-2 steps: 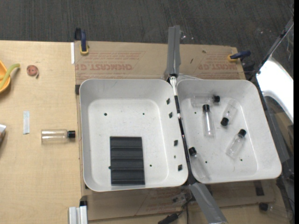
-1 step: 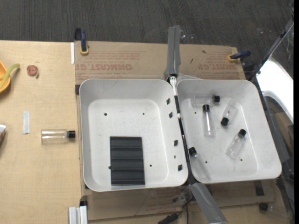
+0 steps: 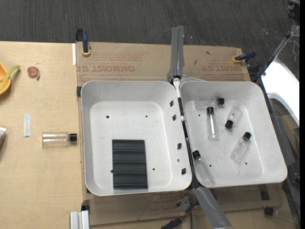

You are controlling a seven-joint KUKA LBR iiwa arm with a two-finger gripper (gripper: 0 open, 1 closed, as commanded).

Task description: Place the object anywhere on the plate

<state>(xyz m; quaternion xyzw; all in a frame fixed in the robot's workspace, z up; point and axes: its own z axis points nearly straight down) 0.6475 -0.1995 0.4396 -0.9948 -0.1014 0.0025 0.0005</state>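
Four small clear vials with black caps lie loose in the right bin (image 3: 267, 128), the side the arm reaches in from. One vial (image 3: 211, 124) lies nearly straight, and another (image 3: 240, 146) is slanted beside it. They look light, stiff, slick and apt to roll, so a grip across the middle of the body seems safest. The black ridged plate (image 3: 129, 164) sits in the left bin (image 3: 95, 128), beyond the vials on the arm's path. How far the pincer is open, or whether it has hold of anything, cannot be told, nor can the arm's pose.
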